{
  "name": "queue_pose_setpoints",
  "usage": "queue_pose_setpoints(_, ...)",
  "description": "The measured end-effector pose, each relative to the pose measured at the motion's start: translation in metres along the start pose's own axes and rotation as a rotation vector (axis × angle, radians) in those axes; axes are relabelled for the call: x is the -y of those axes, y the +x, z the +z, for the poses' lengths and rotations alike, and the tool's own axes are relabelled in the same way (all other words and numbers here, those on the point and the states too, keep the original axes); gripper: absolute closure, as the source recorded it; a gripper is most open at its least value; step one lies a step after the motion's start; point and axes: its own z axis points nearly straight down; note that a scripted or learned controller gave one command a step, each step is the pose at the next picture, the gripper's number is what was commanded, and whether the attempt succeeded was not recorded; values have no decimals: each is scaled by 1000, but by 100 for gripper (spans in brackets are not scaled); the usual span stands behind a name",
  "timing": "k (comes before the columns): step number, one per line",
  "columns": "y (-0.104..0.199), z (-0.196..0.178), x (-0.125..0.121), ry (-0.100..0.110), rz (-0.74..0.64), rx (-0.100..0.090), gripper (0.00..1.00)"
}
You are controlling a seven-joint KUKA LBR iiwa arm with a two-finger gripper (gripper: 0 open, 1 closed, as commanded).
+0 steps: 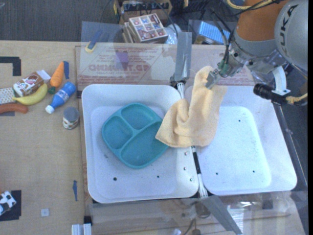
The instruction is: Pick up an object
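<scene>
The grey arm with the orange band reaches in from the right, and its end effector sits above the far edge of the right bin, closed on the top corner of a pale yellow cloth towel. The towel hangs from that pinch point — its upper corner is lifted, while the lower folds drape down across the divide between the two shallow white bins. Its bottom edge rests on the inner rims, partly over the left white bin and partly over the right white bin. In the left bin lies a teal plastic plate with three compartments, flat on the floor; the towel's left edge overlaps the plate's right rim. On the wooden desk to the left of the bins sits a cluster of small items: a yellow toy banana, a small blue-and-white bottle, an orange toy carrot and a short grey can — all well apart from the towel. Beyond the bins, at the far side, a colourful patterned box rests on clutter.
</scene>
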Motion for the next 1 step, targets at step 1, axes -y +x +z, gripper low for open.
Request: queue_pose_setpoints(1,-33,10,57,11,231,-9,100)
